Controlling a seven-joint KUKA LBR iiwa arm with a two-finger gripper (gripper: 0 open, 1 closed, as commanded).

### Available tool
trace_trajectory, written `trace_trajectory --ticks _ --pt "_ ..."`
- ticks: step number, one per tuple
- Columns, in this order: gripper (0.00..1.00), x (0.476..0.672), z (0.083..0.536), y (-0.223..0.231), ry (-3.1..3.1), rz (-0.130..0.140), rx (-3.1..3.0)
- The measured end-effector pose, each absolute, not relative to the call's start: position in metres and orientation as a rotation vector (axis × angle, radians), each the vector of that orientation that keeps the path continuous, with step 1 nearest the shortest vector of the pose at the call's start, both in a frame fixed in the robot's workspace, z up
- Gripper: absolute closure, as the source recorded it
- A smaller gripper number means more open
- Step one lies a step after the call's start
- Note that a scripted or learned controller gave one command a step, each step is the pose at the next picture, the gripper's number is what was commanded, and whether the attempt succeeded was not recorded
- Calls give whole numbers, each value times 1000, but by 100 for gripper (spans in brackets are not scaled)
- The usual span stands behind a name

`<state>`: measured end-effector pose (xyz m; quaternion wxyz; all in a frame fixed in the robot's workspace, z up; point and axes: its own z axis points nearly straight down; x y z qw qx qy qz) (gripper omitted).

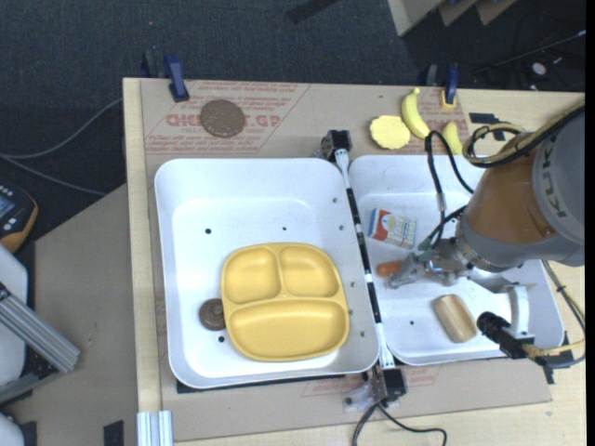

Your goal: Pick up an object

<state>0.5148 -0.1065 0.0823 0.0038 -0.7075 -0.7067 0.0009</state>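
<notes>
My gripper [406, 271] is low in the right bin [521, 342], near its left wall, with the grey arm and its orange band [507, 207] reaching in from the right. A small orange-red object [385, 269] lies right at the gripper's tip; whether it is held is unclear. A white, blue and orange carton [392, 228] lies just above the gripper. A tan bread-like roll [456, 317] lies below and to the right of it.
The left bin [186, 203] holds a yellow divided plate [282, 300] and a brown cookie [212, 314] at the plate's left. On the board behind the bins lie a brown disc [221, 117], a yellow slice [390, 132] and a banana [416, 112]. A black cable [437, 170] loops over the right bin.
</notes>
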Motion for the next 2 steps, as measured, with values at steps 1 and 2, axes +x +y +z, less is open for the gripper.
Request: trace_trajectory --ticks 1,2 --pt "0 476 84 -173 -2212 5 -2227" --pt "0 479 84 -98 -2225 -2 -2210"
